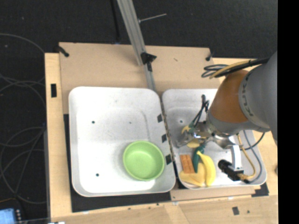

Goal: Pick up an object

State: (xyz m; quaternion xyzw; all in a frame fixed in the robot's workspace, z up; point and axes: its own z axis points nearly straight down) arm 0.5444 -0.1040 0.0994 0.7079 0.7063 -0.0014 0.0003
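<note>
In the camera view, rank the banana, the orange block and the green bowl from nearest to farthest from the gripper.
Measured from the gripper, which is low over the right bin:
1. Banana, just below it in the right bin.
2. Orange block, at that bin's lower left; nearly as close, so a narrow call.
3. Green bowl, across the divide in the left bin.

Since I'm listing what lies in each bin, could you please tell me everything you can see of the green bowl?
The green bowl is round, light lime green with a smooth matte surface that looks like plastic. It stands upright, mouth up, with nothing visible inside. It sits on the floor of the left bin, in the near corner closest to the right bin, close beside the bin's wall. The gripper is over the other bin, apart from it.
</note>
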